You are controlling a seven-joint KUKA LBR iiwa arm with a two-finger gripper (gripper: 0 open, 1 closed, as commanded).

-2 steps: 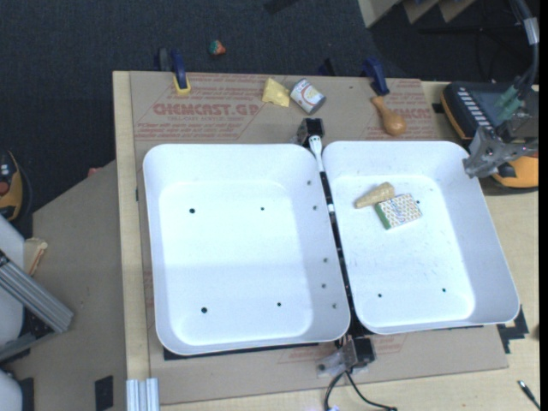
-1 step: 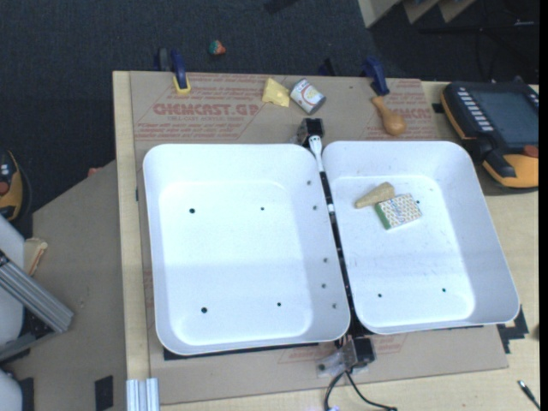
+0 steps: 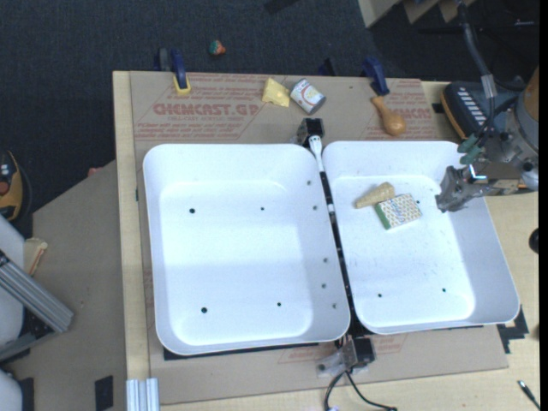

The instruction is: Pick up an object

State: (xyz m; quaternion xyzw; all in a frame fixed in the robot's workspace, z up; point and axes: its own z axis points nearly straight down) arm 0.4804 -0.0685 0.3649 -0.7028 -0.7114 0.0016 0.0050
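- I am seeing the counter (image 3: 214, 110) carrying two white bins side by side, the left bin (image 3: 240, 247) and the right bin (image 3: 428, 298).
- The arm is reaching in from the right, its jaws (image 3: 451, 197) hanging over the right bin's right rim; I cannot tell their state.
- A green patterned block (image 3: 400, 211) is lying in the right bin, touching a tan wedge (image 3: 374, 197).

Bright, even light — white bins (image 3: 248, 229) nearly glare, shadows soft; right edge perhaps slightly blurred.
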